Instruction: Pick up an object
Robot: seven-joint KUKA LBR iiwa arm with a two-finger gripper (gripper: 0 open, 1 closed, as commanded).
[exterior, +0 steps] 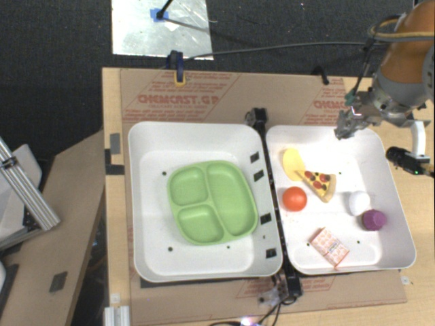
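Glossy plastic pizza slice, flat wedge, lies in right bin below-left of gripper, touching yellow piece. Gripper hangs over bin's far edge; open or shut: cannot tell. Risk: fingers skid off low slice. Round tomato, egg could roll. Pink packet nearest front.

Red print on the board

"CHEMCAST GP" is read in red on the brown board behind the left bin, and is repeated, partly cut off, behind the right bin (smaller lines are too blurred).
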